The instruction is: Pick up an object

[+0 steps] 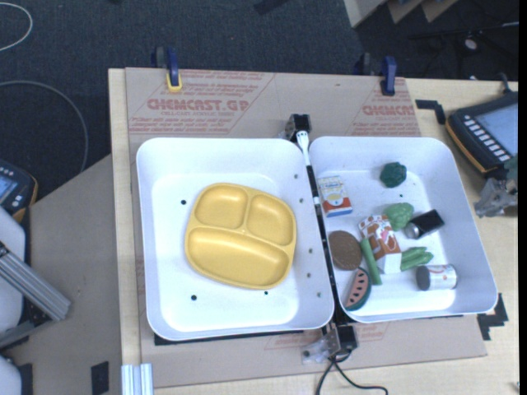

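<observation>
The right bin [457, 188] holds several small objects: a small white carton [334, 195], a dark green lump [394, 173], a light green leafy piece [399, 214], a black block [425, 224], a red and white packet [381, 239], a brown disc [345, 250], a green bean-like stick [370, 260], a green pod [415, 258], a small can lying on its side [436, 277] and a watermelon slice [358, 290]. In the left bin [156, 220] lies a yellow divided tray [240, 234].
Both bins sit on a brown board [206, 101] held by blue clamps [172, 67] at the back. A tablet-like device [490, 134] lies off the right bin's far corner. Cables and dark carpet surround the bench.
</observation>
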`<state>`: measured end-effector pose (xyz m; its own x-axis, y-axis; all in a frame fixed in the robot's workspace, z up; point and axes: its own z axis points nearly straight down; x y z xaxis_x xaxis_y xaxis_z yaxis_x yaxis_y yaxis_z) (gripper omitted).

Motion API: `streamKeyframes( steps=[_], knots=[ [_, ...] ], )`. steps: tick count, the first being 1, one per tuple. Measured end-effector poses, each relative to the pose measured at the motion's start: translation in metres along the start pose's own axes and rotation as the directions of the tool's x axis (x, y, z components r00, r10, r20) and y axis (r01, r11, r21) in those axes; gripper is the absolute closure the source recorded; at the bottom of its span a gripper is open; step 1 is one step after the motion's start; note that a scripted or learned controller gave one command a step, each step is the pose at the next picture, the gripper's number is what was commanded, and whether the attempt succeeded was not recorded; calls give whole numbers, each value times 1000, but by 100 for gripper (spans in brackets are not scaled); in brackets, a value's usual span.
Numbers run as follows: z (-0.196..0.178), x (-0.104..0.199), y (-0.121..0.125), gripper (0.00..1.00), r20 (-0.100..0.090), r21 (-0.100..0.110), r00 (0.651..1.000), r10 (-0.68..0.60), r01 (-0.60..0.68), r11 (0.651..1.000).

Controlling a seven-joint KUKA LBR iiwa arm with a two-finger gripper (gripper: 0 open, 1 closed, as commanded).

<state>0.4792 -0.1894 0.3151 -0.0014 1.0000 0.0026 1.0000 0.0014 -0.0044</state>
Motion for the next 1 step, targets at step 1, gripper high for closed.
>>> streamKeyframes(
  steps=[1],
  knots=[
    [25,11,0,100,0,0,1000,0,0,1000]
  ],
)
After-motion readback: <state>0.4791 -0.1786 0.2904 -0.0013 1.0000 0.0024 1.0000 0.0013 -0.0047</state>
